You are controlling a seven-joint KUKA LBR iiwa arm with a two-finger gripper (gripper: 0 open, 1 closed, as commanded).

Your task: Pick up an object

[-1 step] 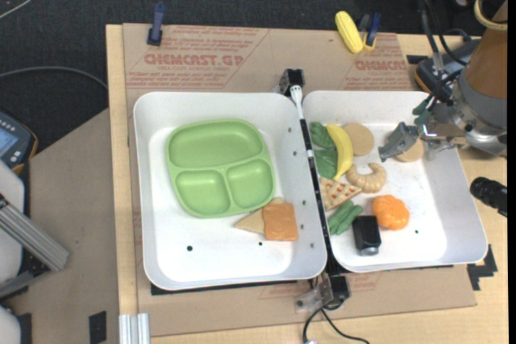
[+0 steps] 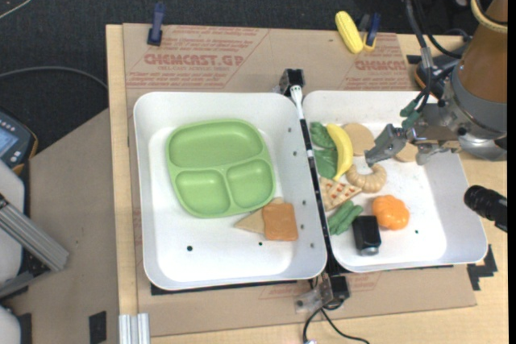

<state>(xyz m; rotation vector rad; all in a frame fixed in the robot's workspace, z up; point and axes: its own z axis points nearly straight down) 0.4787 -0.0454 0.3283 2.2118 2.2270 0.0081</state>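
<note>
Beige curled toy shrimp [image 2: 372,177] lay unlifted mid right white bin [image 2: 451,250], under the two-finger gripper [image 2: 379,151] whose jaws hung released, grasping nothing, so the pick remained undone.

Bright, even light; soft focus

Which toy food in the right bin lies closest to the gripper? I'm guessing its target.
The tan ring-shaped pastry, right under the gripper; the banana and orange lie farther off.

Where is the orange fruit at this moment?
The orange fruit lies in the right bin, toward its front, beside the small black object and below the curved beige piece.
</note>
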